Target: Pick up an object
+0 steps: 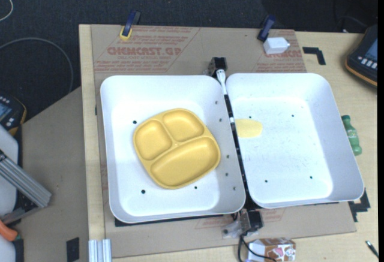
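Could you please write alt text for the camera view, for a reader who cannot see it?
Two shallow white bins sit side by side on a cardboard-topped bench: the left bin holds a yellow three-compartment plate, and the right bin holds a small pale yellow flat piece near its left wall.

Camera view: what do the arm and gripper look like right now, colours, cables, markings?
Cannot tell from this picture. It gives the left white bin with a yellow divided plate and the right white bin with a pale yellow piece.
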You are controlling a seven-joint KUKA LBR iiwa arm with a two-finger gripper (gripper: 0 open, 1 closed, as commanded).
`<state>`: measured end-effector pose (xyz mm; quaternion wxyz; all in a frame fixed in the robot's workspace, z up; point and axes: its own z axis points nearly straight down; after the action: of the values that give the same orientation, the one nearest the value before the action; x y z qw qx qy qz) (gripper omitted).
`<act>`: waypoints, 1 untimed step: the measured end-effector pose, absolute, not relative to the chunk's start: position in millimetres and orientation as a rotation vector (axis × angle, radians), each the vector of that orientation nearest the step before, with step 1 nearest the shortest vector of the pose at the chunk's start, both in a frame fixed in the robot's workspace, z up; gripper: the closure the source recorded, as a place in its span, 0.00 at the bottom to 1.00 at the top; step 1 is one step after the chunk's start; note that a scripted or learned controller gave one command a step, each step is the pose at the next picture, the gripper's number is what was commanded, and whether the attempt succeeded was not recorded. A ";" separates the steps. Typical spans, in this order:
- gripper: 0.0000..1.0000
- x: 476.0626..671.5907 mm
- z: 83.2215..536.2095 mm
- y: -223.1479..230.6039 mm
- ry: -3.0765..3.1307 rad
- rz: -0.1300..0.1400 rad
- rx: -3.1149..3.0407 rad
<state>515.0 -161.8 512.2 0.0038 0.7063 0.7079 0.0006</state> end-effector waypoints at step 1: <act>1.00 488.4 398.3 -151.0 2.228 -0.009 2.231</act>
<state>488.4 -151.0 398.3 -0.0055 0.7075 0.7067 -0.0030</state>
